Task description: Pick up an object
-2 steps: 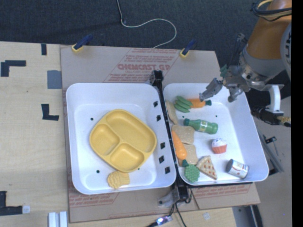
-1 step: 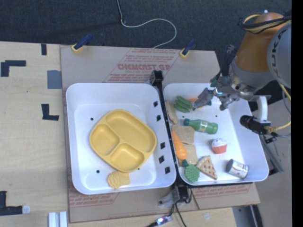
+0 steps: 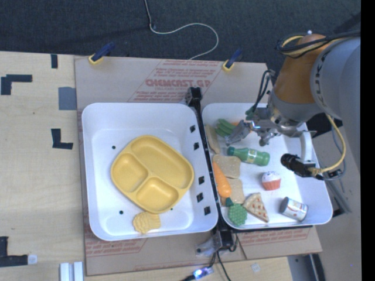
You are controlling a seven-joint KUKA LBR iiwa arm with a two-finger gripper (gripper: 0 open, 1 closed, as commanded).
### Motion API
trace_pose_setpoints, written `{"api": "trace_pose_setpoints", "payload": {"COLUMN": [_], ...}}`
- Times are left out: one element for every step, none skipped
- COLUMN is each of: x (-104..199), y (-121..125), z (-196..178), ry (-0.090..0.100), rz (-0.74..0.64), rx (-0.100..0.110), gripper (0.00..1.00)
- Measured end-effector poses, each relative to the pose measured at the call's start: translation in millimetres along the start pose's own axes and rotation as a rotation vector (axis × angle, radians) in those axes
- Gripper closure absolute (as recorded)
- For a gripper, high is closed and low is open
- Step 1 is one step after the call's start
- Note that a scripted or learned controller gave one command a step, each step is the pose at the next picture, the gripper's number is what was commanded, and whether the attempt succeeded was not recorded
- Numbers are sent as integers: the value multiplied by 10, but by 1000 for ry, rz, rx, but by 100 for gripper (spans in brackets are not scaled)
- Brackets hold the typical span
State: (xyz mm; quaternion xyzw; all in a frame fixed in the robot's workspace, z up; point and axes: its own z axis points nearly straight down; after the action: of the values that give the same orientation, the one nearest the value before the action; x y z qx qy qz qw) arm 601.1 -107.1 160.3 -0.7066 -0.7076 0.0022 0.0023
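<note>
Hovering gripper [image 3: 251, 132], fingers apart and empty, near right bin's [image 3: 319, 218] far edge above green bottle [image 3: 251, 155]; likely light, rigid, slippery; grab mid-body.

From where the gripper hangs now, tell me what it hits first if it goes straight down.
Most likely the green bottle, lying on its side in the right bin just under the gripper. Height is hard to judge from this slanted view, so it could land on the green vegetable beside it instead.
</note>
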Motion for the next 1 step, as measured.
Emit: {"api": "trace_pose_setpoints", "payload": {"x": [-61], "y": [-1], "z": [617], "ry": [-1], "rz": [1], "rx": [-1], "gripper": [0]}}
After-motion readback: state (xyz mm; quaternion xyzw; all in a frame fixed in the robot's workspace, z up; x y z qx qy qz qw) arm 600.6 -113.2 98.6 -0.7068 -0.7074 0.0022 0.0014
